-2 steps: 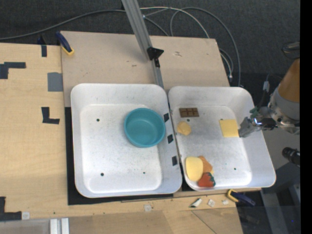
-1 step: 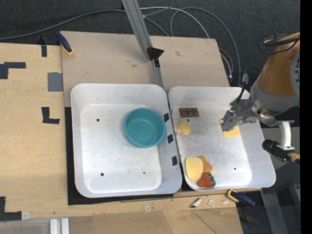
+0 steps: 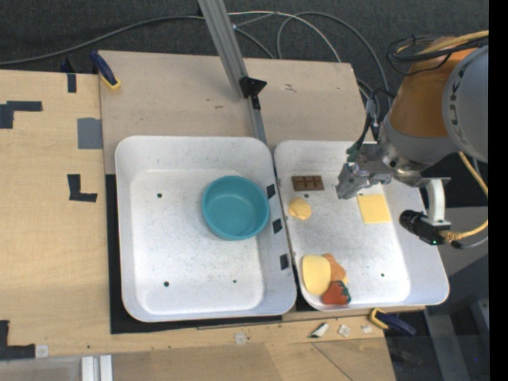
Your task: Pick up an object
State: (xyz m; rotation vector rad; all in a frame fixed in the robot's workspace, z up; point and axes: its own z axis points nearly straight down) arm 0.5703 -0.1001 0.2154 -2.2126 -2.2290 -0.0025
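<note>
My gripper (image 3: 350, 184) hangs over the upper part of the right bin (image 3: 413, 280), its grey fingers pointing down and to the left. A flat yellow cheese-like square (image 3: 373, 208) lies just below and right of it. A brown chocolate bar (image 3: 307, 183) lies to its left, and a small pale yellow lump (image 3: 299, 209) sits under that. Near the bin's front edge a yellow rounded piece (image 3: 316, 273) rests against orange and red toy food (image 3: 338, 290). Nothing shows between the fingers.
The left bin (image 3: 147, 213) holds a teal bowl (image 3: 234, 206). A grey metal post (image 3: 230, 46) slants down to the divide between the bins. Cables loop behind the right bin, and clamps sit at the board's corners.
</note>
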